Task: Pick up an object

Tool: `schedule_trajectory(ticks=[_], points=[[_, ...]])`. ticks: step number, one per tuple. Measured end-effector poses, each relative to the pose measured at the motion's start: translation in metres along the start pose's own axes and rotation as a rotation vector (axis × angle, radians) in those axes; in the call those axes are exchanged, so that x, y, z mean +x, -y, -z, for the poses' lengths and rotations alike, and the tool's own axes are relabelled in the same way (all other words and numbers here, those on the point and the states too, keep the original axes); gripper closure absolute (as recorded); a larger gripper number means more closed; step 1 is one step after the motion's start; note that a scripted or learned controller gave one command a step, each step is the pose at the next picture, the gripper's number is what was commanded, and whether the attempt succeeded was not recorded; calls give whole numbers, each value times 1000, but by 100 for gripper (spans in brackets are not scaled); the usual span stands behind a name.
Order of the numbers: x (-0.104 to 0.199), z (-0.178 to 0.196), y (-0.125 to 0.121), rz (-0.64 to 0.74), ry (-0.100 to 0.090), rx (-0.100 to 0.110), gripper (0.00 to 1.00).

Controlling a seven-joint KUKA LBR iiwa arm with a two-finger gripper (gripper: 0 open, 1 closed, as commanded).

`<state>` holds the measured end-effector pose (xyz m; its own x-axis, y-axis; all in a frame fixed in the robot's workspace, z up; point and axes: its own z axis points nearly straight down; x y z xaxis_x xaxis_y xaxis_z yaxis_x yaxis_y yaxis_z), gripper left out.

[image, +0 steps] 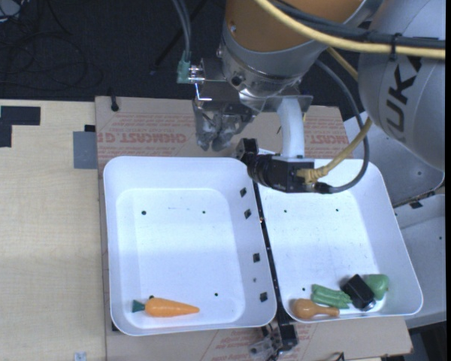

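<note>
A toy orange carrot (169,307) with a green stub lies near the front left corner of the left bin (180,232). In the right bin (331,232), at its front right corner, lie a green pod-like toy (329,295), a black block (358,292), a green rounded piece (377,283) and an orange gourd-shaped toy (313,309), all close together. My gripper (216,135) hangs high over the far rim of the left bin, well away from all of these. Nothing shows in it.
The grey arm with its orange band and yellow cable fills the upper right. A black fitting (279,173) sits on the far end of the divider between the bins. Cardboard lies under the bins; a light wooden bench spreads to the left.
</note>
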<state>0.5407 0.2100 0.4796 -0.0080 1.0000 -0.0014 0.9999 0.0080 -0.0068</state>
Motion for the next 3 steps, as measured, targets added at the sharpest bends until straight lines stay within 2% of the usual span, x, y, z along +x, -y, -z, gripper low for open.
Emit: schedule_trajectory(ticks=[1, 2, 3], points=[[34, 59, -36, -5, -2, -9, 100], [-8, -29, -106, -12, 3, 0, 100], [-130, -23, -92, -20, 4, -3, 100]])
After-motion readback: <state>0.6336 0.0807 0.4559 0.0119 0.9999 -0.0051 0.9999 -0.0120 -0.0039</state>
